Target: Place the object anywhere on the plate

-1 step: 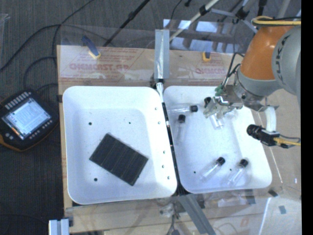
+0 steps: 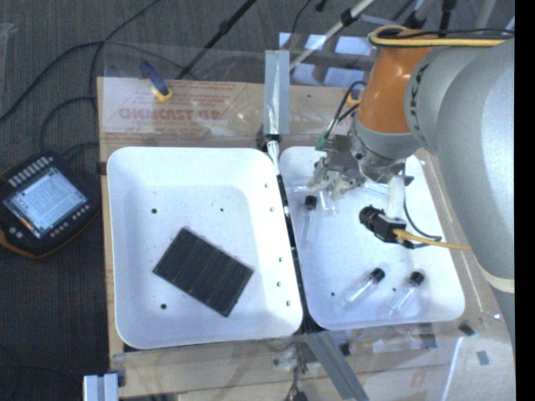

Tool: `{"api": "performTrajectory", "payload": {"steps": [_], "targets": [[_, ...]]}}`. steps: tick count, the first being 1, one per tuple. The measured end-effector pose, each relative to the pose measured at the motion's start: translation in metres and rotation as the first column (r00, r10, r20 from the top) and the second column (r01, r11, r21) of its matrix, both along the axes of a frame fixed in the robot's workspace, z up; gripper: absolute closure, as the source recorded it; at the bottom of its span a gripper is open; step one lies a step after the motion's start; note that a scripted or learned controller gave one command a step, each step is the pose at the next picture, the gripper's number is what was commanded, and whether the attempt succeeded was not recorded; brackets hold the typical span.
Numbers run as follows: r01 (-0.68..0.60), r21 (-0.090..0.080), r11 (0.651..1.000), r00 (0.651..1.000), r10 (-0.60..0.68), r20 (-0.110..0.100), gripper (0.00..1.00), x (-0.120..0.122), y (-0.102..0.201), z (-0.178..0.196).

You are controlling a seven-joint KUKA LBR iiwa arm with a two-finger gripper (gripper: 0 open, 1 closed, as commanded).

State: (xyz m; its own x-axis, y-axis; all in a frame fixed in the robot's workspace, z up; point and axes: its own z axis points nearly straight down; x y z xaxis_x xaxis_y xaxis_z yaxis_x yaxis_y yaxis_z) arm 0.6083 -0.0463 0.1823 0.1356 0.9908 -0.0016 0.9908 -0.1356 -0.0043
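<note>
The plate (image 2: 203,271) is a dark ribbed rectangle lying flat in the left bin (image 2: 134,182), towards its front. Clear vials with black caps are the objects in the right bin (image 2: 443,299). One vial (image 2: 307,217) is at the bin's back left, cap up, right under my gripper (image 2: 324,184); whether it is gripped or just lies on the floor is unclear. Two more vials (image 2: 364,284) (image 2: 406,293) lie near the front. The gripper hangs low over the back left of the right bin.
A black connector (image 2: 376,220) with a yellow cable (image 2: 430,242) hangs from the wrist over the right bin's middle. The raised divider (image 2: 288,232) between the bins lies just left of the gripper. A pendant (image 2: 43,203) rests left of the bench.
</note>
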Motion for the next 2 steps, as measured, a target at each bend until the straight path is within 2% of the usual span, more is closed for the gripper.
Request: {"api": "performTrajectory", "payload": {"steps": [1, 2], "targets": [[-0.205, -0.003, 0.979, 0.979, 0.206, 0.003, 1.0, 0.053, 0.053, 0.079], [-0.608, -0.001, 0.794, 0.794, 0.608, 0.004, 1.0, 0.054, 0.126, 0.11]]}}
